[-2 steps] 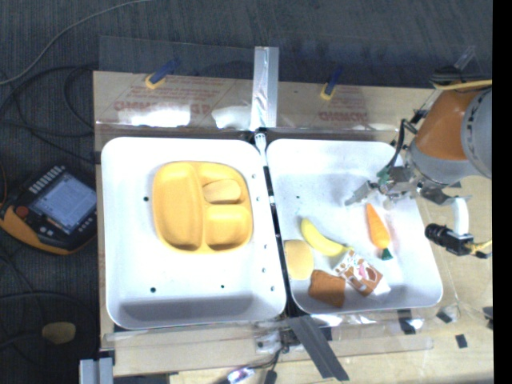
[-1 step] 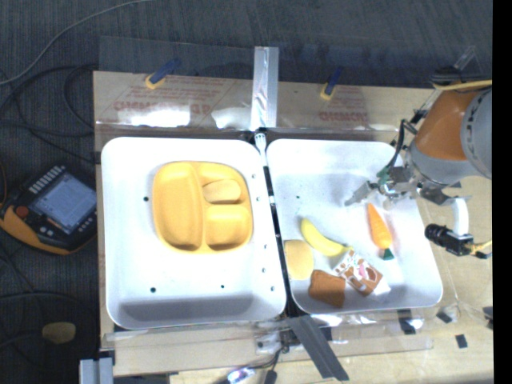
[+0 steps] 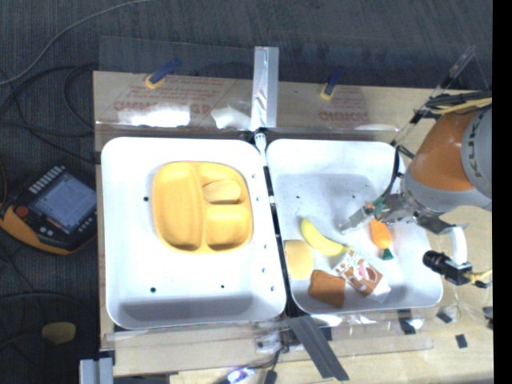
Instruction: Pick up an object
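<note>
- My claw (image 3: 374, 214) sat low in the right bin (image 3: 320, 162), near its right wall; arm reaching in from the right.
- Claw state: couldn't tell, the tips were too small and blurred against the bin floor to call released or clenched.
- Nothing visibly between my fingers, so I counted no grasp.
- Nearest target: the carrot (image 3: 381, 237), just below my claw, maybe touching; contact unclear.
- Banana (image 3: 322, 238) lay left of my claw and a bit lower, near but apart.
- Snack packet (image 3: 362, 275) and brown block (image 3: 326, 288) were further below-left, close together; pale round piece (image 3: 297, 258) left of those.
- Yellow divided tray (image 3: 202, 205) was well to my left in the other bin (image 3: 128, 238); not my concern.
- Judgement: step was closing in on the carrot. To do it well, centre over its orange body, line the fingers across its narrow width, go down square, close firmly, lift straight.
- Risk: carrot looked tilted and slick, could roll out toward the wall.
</note>
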Available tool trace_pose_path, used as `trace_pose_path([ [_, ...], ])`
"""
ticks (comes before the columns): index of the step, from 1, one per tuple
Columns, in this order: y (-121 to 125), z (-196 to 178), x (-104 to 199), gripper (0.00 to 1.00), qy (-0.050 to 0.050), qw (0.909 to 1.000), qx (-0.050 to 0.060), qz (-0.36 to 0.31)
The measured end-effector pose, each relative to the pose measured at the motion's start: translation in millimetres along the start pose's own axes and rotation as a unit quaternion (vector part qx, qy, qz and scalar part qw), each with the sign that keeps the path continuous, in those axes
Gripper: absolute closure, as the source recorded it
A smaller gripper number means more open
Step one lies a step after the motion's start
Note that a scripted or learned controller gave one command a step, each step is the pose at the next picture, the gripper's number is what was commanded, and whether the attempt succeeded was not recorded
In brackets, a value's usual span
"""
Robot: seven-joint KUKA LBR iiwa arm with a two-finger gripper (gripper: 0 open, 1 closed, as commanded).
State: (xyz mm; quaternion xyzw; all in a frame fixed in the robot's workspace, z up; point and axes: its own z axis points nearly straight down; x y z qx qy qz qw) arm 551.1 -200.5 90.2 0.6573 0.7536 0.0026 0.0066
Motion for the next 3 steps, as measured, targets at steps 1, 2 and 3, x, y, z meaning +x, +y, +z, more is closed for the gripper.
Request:
trace_pose_path([
  [1,2,-10,1,1.0,0.001,1.0,-0.002,0.0],
  [2,14,-10,-26,1.0,0.002,0.996,0.007,-0.089],
  [3,19,-122,23,1.0,0.003,0.9988,0.006,-0.049],
])
